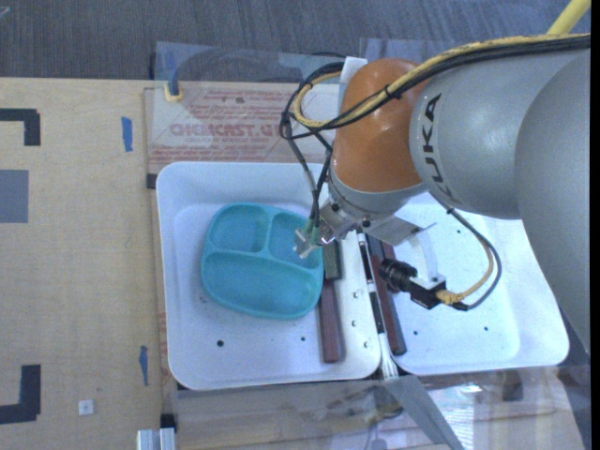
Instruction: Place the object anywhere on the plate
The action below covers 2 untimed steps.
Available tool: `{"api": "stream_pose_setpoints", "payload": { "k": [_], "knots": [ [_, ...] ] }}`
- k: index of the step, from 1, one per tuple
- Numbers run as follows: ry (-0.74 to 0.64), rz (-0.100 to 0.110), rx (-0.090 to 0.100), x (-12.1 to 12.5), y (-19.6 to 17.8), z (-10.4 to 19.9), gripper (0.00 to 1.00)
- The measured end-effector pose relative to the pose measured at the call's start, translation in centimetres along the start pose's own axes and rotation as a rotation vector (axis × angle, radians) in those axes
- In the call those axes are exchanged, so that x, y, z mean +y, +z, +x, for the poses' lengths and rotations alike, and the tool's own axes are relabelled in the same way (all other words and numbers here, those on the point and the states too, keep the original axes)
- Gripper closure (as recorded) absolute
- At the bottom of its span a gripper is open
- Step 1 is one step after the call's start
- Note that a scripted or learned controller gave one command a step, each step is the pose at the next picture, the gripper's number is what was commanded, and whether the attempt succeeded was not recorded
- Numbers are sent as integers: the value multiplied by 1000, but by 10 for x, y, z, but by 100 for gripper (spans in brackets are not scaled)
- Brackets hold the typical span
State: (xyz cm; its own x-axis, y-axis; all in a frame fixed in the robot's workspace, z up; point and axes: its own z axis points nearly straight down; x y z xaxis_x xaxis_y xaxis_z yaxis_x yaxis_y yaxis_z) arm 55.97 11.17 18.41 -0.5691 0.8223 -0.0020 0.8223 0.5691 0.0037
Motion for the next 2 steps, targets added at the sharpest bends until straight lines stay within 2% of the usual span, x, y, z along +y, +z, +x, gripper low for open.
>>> {"api": "stream_pose_setpoints", "payload": {
  "k": [1, 2],
  "knots": [
    [267, 5, 2, -23, 57, 75, 100],
    [112, -1, 0, 80, 57, 53, 100]
  ]
}}
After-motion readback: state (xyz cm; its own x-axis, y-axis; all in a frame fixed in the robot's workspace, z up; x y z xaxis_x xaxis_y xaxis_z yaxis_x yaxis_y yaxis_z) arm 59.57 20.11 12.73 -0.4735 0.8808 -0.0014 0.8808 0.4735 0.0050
